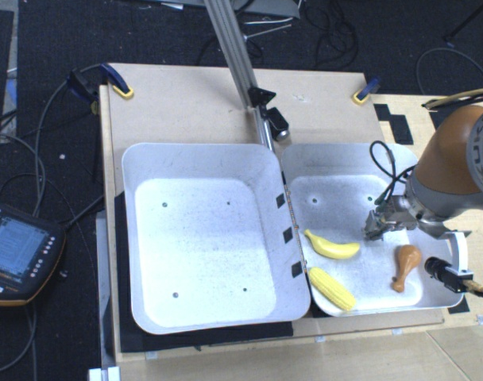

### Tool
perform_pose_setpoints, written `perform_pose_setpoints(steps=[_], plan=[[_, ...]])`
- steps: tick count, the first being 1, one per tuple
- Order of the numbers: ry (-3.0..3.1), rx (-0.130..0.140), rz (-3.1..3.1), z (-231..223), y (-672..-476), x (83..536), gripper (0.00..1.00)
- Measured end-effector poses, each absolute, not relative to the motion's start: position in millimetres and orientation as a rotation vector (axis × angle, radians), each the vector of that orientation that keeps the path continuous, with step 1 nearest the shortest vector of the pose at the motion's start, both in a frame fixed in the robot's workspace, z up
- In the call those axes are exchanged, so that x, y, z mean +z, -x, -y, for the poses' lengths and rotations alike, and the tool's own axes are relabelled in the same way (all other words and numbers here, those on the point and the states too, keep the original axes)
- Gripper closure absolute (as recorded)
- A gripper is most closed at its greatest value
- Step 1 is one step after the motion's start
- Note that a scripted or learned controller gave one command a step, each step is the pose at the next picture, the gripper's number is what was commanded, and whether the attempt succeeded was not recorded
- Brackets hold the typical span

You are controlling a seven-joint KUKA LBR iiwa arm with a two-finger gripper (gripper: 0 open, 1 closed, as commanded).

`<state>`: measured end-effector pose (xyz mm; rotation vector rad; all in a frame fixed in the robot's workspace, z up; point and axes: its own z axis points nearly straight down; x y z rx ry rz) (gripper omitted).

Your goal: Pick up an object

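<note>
A: Two shallow white plastic bins sit side by side on the pale wooden bench (321, 94). The left bin (202, 236) shows a speckled white floor. The right bin (337, 189) holds three things.

B: Which three?

A: A curved yellow plastic banana (333, 247) near the middle of the right bin, a short yellow plastic corn cob (332, 289) at the front rim just below it, and a brown plastic chicken drumstick (403, 265) toward the right, its thick end up and its thin end pointing to the front.

B: And the arm?

A: The grey arm with the orange band (456, 161) reaches in from the right. Its dark two-finger gripper (374, 230) is low over the right bin, just right of the banana's right tip and up-left of the drumstick.

B: Is the pincer apart or together?

A: I cannot tell; the tip is small and dark from this overhead camera view. I see nothing between the fingers. Banana, corn cob and drumstick all lie on the bin floor, apart from one another.

B: Anything else around?

A: A slanted grey metal rail (233, 46) runs from the top down to the seam between the bins. A dark handheld control pendant with a lit screen (15, 252) lies on the floor at the left. Yellow corner clamps (124, 92) sit at the bench's back corners.
</note>
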<state>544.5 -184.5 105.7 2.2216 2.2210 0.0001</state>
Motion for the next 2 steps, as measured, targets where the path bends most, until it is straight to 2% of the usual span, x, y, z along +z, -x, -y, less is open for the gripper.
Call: perform_pose_setpoints(steps=[2], plan=[[-2.220,0.003,-2.219,187,-527.6,204,1.00]])
